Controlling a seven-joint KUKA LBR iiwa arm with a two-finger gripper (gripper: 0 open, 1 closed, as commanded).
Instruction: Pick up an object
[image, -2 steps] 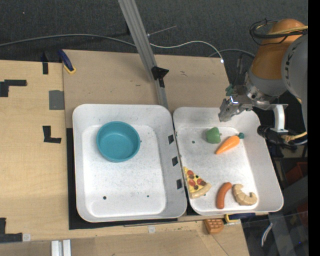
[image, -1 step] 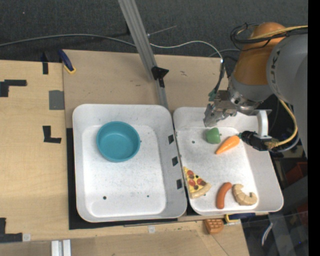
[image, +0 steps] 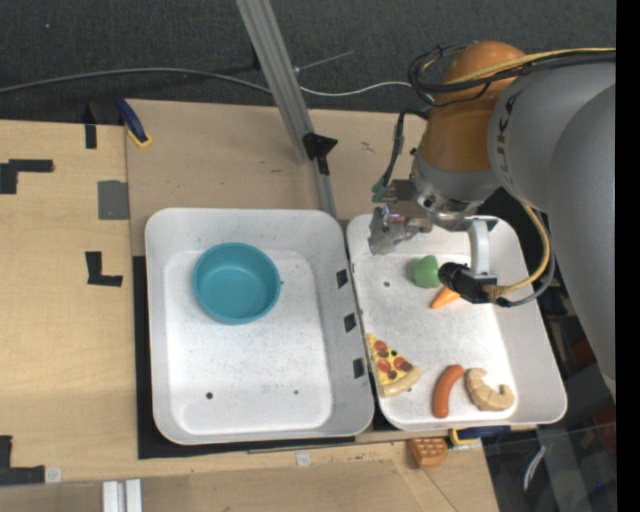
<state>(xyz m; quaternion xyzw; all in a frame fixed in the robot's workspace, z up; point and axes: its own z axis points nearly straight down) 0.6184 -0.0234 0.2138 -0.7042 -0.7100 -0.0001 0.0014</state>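
Right now the gripper (image: 388, 236) is held low over the far left corner of the right bin (image: 420, 325), prob. so it can be dropped down for a grab. Whether it is open or closed can't be told from up here, & no toy is seen in it. Just bare white floor is seen around it, so a grab at that spot would likely come up w/ nothing.

The toys that could be picked are all kept in the right bin. A green round toy (image: 426, 269) is nearest, just beside the gripper, w/ an orange carrot-like toy (image: 445, 297) right next to it. Nearer the front edge, a pizza slice (image: 392, 367) is laid by the left wall, then a sausage (image: 447, 390) & a tan curled toy (image: 490, 390), maybe a croissant, are laid close together. Most are spread out flat, so they can be reached from above w/o much being bumped.

A blue bowl (image: 236, 283) is set alone in the left bin (image: 250, 380), well apart from the gripper. The pick is judged not yet done; a short move toward the green toy would prob. be needed.
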